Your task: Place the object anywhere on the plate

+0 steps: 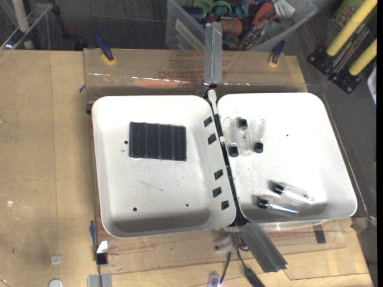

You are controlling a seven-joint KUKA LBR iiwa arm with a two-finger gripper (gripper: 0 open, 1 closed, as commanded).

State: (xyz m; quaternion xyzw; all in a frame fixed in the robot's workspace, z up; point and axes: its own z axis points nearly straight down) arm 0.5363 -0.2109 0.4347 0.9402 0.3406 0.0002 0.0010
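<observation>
Centrally, black plate [158,141], margins all round.

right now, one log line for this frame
black ridged plate: left bin | clear black-capped vials: right bin, five, none on plate

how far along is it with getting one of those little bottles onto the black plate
Nothing looks done: the black ribbed rectangular plate in the left white bin carries nothing. Nothing is in hand. The small clear black-capped bottles and two more lie in the right white bin; picking and placing remain.
</observation>
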